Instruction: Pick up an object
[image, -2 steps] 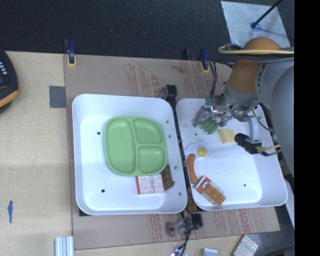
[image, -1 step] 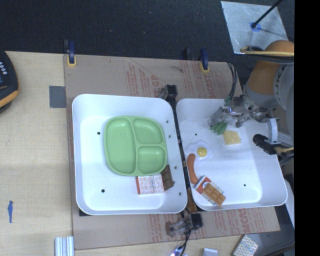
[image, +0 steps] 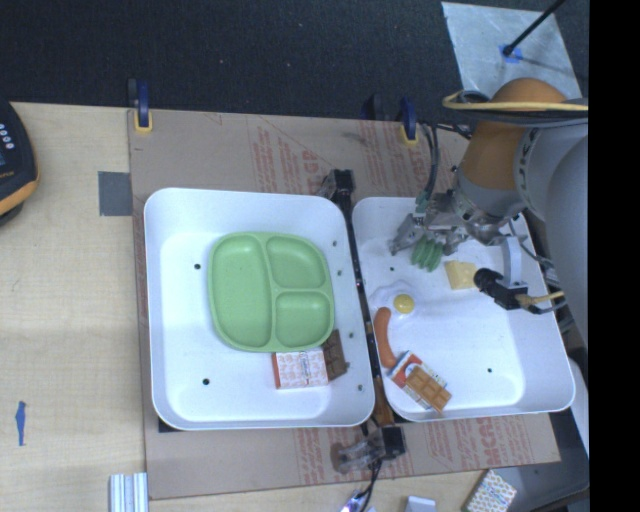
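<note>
Here, two bins (image: 165, 300), one green plate (image: 270, 290), one sausage (image: 384, 338); gripper (image: 428, 238) over a green item (image: 429, 254), finger spread impossible to tell

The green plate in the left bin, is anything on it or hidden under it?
The green plate shows three bare compartments. A small printed packet lies beside its near edge, in the left bin. Whatever lies beneath the plate is covered.

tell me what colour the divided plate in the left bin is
Light green, seen clearly in the camera view: the divided plate.
</note>
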